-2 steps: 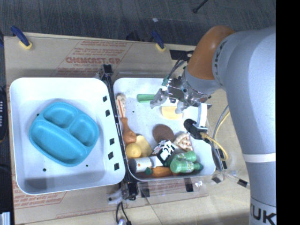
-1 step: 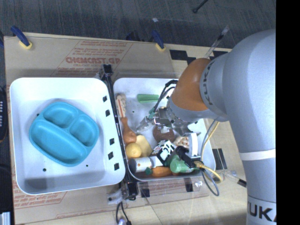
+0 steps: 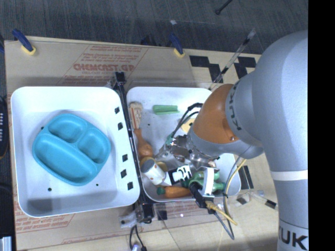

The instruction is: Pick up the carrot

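Orange against the white plastic, the carrot [image 3: 175, 192] lies at the lower edge of the right bin [image 3: 157, 95], tight along the near wall. Its long axis runs left to right across the frame, almost parallel to that wall. A white cup [image 3: 152, 173] sits just above its left end, and some green pieces [image 3: 201, 183] crowd its right end.

Your gripper [image 3: 180, 153] hangs over the middle of the same bin, above the clutter. The carrot lies straight below it in the frame, toward the bottom edge and near. You cannot tell whether the gripper is wide or narrow, because the wrist and its fittings hide the working end from this angle. Nothing orange shows in its grasp, so treat the carrot as not yet picked.

The coming move turns on that one offset, a short shift down-frame toward the near wall. I judge the closing line should run across the carrot's length, up and down in the frame. The wall leaves little room on the lower side, so expect a tight approach. A brown-orange lump [image 3: 144, 149] at the bin's left side could be mistaken for the target, so watch for that.
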`<state>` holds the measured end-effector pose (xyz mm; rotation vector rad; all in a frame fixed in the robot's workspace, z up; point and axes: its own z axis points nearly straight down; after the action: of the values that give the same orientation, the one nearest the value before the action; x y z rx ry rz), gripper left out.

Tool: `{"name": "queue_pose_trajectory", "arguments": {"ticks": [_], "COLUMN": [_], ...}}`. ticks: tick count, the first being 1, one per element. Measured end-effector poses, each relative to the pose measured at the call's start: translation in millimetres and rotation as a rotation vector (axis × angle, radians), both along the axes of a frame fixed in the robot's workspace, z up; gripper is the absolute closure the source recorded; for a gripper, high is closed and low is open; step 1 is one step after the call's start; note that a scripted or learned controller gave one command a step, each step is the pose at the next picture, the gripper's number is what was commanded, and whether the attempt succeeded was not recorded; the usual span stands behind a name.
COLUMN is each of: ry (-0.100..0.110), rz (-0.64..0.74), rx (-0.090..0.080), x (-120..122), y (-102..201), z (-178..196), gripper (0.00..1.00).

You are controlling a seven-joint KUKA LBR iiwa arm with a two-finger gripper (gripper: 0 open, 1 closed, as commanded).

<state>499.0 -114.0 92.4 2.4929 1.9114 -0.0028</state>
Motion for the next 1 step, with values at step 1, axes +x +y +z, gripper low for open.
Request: {"name": "queue_pose_trajectory", "arguments": {"ticks": [1], "ry": [0.003], "rz": [0.037], "rx": [0.002], "x": [-9.6], "y": [-47.4], "z": [46.3], "gripper": [0.00]}}
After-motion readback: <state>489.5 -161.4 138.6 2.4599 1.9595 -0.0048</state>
